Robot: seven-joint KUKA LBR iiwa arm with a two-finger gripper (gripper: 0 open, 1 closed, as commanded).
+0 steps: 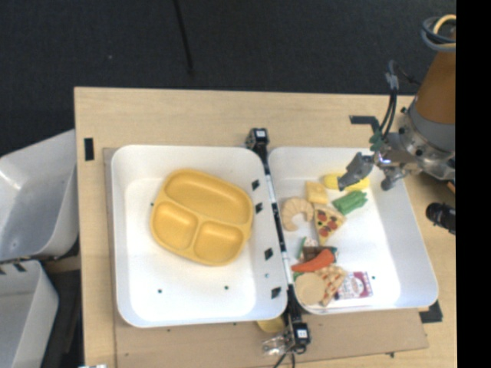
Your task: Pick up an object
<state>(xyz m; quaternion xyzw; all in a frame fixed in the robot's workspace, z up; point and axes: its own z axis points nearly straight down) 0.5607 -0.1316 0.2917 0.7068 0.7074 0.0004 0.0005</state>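
Observation:
My gripper [373, 176] hangs over the upper part of the right bin [399, 236], its two grey fingers [354, 172] apart with nothing between them. Just below its left finger lie a small yellow piece [330, 181] and a green toy vegetable [350, 202]. Further left and down are a yellow cheese wedge [315, 192], a pizza slice [327, 222] and a tan croissant [293, 212]. Near the bin's front left corner sit an orange carrot [314, 261], a tan round cookie [308, 288] and a pink-and-white packet [356, 285].
The left bin [138, 282] holds a yellow divided plate [202, 216]. A black-clipped divider [270, 213] runs between the bins. Bare white floor lies at the right bin's right side. The arm's grey wrist [430, 140] stands over the bench's right edge.

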